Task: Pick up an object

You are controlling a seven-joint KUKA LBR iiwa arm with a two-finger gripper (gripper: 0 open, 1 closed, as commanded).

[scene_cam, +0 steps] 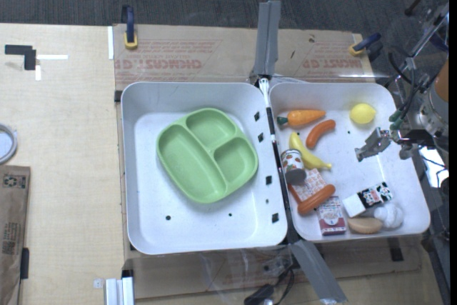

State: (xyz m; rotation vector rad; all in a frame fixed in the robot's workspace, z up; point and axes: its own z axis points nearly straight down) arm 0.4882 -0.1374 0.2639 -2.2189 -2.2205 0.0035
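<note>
Gripper (373, 145) hangs over the right bin (407, 175) at its three o'clock side, fingers spread and nothing between them; lemon (363, 113) sits at twelve o'clock from it, apart; carrot (303, 116) and sausage (320, 131) lie toward ten o'clock, banana (308, 156) at nine; the green divided plate (207, 153) rests in the left bin (143, 175).

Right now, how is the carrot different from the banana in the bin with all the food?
The carrot is orange with a green tip at its left end; the banana is yellow. The carrot lies nearly level across the picture near the bin's far wall; the banana slants downward to the right, nearer the middle. The carrot looks straight, the banana curved. Both lie in the right bin, close to its left side.
</note>
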